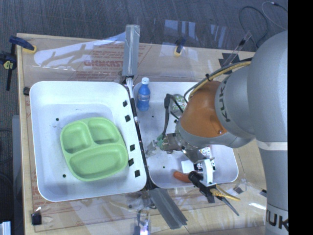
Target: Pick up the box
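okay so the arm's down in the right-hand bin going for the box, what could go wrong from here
The arm covers much of the right bin, so the box can't be made out; a grab may well miss. The blue bottle stands upright near the divider, and a sweep could topple it. The orange-handled tool lies close and might get snagged.

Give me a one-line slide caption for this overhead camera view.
KUKA arm reaches into the right bin beside a blue bottle; a green divided plate lies in the left bin.
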Available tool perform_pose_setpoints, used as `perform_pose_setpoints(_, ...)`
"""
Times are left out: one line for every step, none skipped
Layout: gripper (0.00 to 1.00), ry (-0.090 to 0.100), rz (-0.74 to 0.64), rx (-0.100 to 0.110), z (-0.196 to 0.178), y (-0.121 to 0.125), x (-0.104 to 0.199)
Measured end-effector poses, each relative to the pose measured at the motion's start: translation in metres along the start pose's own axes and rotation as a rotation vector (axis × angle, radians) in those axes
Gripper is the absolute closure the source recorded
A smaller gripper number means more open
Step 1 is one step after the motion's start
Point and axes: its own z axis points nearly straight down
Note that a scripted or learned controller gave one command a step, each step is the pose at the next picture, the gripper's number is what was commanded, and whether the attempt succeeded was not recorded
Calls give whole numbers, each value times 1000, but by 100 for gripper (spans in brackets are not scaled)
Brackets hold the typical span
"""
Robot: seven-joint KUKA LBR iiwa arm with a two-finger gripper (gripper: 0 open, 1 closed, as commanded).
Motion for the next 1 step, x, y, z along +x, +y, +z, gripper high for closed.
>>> perform_pose_setpoints(0, 14, 51, 6, 2, 55, -47)
